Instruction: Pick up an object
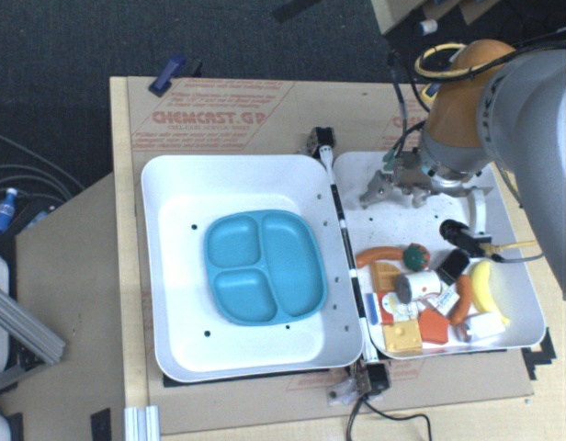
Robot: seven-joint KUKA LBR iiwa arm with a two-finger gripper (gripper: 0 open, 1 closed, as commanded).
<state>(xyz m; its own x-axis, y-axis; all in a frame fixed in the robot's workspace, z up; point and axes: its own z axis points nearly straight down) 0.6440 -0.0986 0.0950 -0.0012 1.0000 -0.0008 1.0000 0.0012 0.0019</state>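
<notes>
While I hang over the far end of the right bin (517, 324):
Gripper (393, 188): open/closed, can't tell.
Bench (228, 118): brown board, printed.
Floor (72, 26): dark carpet.

Right bin (526, 288) near half crowded with toys (430, 297); far half bare beside pincer (393, 186).

A blue divided plate (265, 266) lies in the middle of the left bin (164, 246). Beyond that bin's far left corner, a small blue clip (168, 75) rests on the brown printed board (219, 113). Left of the bin, past the board, black cables (26, 168) trail over dark carpet.
</notes>
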